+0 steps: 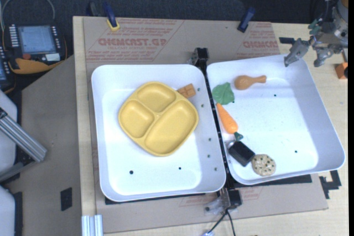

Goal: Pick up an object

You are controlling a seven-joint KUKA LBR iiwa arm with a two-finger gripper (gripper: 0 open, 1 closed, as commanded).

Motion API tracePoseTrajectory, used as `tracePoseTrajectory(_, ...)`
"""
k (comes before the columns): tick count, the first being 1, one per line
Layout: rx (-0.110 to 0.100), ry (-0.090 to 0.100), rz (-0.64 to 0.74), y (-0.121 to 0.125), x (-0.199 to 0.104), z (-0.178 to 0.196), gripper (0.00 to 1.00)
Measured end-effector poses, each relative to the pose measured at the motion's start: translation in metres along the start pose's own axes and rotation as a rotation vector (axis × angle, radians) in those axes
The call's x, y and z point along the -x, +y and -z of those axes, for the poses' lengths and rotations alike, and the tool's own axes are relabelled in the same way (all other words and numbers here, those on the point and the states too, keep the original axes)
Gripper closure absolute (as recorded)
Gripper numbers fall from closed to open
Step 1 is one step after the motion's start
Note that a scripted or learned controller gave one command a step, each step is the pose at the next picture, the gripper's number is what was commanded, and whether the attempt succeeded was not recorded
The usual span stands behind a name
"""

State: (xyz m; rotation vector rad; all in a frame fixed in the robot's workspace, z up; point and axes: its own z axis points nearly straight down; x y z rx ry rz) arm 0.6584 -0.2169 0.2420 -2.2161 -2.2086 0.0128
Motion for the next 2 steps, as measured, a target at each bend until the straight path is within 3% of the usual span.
tracePoseTrajectory(1,0.015,-0.004,0.004,0.003,-0.001,0.010,0.00)
tracePoseTrajectory(2,0.013,-0.003,0.004,0.005,-0.002,-0.051,0.00)
